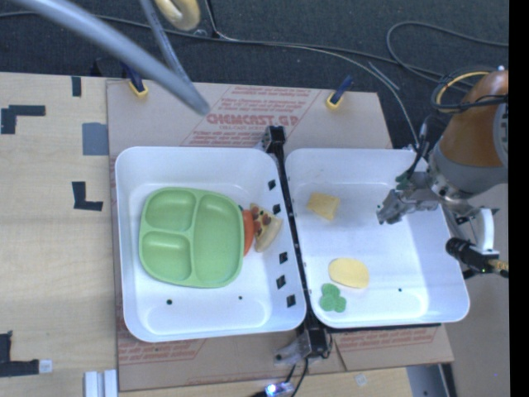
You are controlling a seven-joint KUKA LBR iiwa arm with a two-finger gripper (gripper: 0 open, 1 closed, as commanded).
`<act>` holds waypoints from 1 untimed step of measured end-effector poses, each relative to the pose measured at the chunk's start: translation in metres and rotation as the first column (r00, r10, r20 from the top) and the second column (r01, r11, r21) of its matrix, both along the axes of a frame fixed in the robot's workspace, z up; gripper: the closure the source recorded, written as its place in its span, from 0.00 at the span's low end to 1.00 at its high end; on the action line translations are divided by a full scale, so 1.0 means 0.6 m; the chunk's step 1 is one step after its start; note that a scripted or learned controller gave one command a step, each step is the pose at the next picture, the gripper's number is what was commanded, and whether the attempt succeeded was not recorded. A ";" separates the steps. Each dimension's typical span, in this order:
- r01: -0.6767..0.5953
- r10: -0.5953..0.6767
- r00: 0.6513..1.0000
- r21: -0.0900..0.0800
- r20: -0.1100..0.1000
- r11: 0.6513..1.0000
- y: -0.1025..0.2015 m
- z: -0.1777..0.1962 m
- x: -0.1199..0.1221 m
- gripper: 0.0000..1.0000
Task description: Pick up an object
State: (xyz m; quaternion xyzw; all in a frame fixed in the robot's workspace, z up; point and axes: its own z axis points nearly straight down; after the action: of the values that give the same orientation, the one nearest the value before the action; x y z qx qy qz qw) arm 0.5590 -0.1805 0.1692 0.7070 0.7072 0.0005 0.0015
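Note:
The right bin (pixel 430 292) holds a pale yellow block (pixel 323 206) near its back left. A yellow oval piece (pixel 349 273) lies toward the front, with a small green clover-shaped piece (pixel 332 299) beside it. My gripper (pixel 393 211) hangs over the right side of this bin, reaching in from the right, well right of the yellow block. Nothing shows between its fingers. The left bin (pixel 149 321) holds a green divided plate (pixel 192 236) with a pizza-slice toy (pixel 261 226) at its right edge.
A black divider with clips (pixel 284 238) runs between the two bins. The bins rest on a cardboard sheet (pixel 248 110) with yellow clamps at the back. Cables trail over the dark floor behind. A grey pole (pixel 124 44) crosses the upper left.

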 end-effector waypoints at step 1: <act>-0.001 0.001 1.000 0.000 0.000 1.000 0.000 0.087 0.001 1.00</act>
State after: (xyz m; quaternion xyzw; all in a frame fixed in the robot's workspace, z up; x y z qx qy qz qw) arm 0.5598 -0.1803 0.2216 0.7066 0.7076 0.0005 0.0015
